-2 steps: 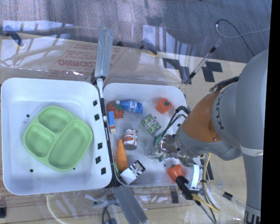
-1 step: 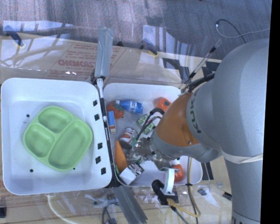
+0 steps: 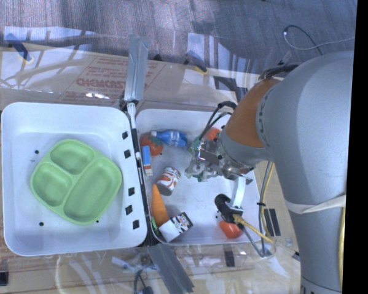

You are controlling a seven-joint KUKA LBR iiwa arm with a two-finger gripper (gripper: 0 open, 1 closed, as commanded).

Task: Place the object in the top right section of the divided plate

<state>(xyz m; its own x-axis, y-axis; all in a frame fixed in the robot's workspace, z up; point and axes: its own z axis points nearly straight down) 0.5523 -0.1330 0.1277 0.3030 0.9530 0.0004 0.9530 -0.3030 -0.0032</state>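
Green divided plate [image 3: 76, 180], white bins [image 3: 11, 165], blue bottle [image 3: 170, 138], orange carrot [image 3: 159, 206], red-and-white can [image 3: 168, 180]

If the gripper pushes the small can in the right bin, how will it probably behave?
The small can lies on its side, so it would probably roll. Its smooth round wall may slip between fingers. It looks like a toy, so likely light.

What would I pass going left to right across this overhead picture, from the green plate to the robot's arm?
Green divided plate → orange carrot → small can → pincer → grey arm.
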